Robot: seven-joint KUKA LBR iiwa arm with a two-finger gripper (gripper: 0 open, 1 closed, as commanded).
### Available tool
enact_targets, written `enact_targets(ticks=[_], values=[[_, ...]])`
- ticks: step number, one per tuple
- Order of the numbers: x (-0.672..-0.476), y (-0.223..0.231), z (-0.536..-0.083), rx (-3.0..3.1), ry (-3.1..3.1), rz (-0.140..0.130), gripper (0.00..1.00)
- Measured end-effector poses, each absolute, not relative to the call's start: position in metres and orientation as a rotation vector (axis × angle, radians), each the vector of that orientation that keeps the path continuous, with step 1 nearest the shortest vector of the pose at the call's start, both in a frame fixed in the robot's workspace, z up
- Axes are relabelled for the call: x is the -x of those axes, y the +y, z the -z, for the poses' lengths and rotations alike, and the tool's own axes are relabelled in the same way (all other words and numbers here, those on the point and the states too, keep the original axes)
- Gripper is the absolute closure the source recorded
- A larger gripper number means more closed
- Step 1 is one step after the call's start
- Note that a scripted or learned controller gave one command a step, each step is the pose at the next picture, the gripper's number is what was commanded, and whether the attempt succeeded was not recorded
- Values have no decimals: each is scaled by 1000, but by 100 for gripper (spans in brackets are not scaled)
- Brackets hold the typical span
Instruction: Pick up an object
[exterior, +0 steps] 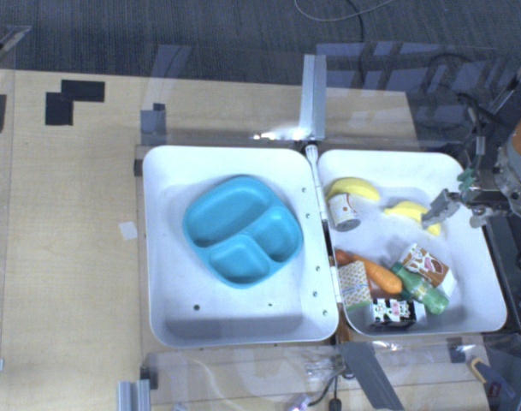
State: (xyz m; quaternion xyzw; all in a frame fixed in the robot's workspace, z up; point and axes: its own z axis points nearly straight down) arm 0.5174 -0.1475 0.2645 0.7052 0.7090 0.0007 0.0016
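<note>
Right now my gripper hangs open and empty over the right bin, just beside a yellow banana piece. I'd straddle it squarely (it looks slippery) before closing.

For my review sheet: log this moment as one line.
claw: over right bin, above banana | holding: nothing visible | blue plate: left bin

Yellow lemon — lying in right bin.

End effector — fingers spread, empty
</note>
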Motion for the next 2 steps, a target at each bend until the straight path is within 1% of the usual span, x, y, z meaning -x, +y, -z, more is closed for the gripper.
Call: enact_targets(ticks=[1,2], values=[[-587,-170,-217,-2441,1973,-4,0],[-609,-178,-107,-2645,1681,-9,0]])
